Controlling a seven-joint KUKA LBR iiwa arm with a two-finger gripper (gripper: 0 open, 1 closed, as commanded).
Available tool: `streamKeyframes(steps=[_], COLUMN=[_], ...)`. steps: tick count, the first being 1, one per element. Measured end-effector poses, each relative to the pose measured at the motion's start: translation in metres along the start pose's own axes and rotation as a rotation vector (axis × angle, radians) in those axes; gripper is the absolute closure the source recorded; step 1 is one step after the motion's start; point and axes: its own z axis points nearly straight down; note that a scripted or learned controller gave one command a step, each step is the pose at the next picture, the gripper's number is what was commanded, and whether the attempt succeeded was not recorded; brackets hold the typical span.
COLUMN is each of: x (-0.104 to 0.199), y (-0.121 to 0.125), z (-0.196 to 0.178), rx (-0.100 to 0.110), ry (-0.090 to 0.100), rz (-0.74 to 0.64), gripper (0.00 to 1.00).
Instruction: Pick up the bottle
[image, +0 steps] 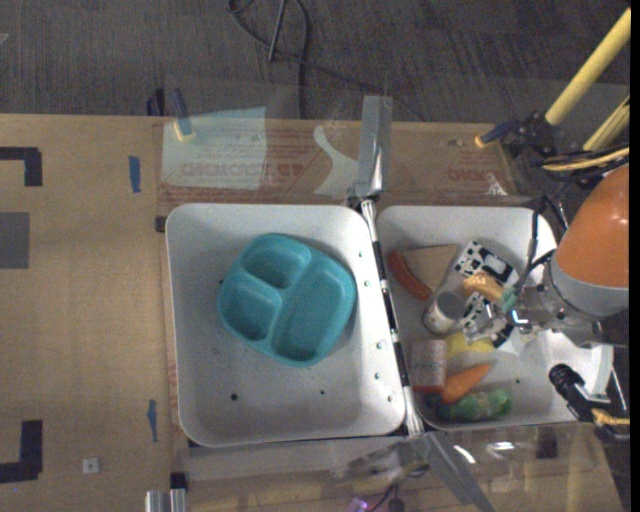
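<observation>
Seen from above the tabletop, the left bin holds a teal divided plate, lying flat. The right bin is crowded: a red sausage-shaped item, a black-and-white spotted item, a carrot, a green toy. The bottle, small, reddish-labelled, its writing too blurred to read, lies by the dividing wall just beside the carrot. The pincer hangs over the clutter; whether it is spread or pressed together cannot be told.
</observation>
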Motion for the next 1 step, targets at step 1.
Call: streamKeyframes(steps=[1], x=[0.0118], y=[-0.0181], z=[0.0430], rx=[-0.006], ry=[0.000], rz=[0.147], gripper=[0.00])
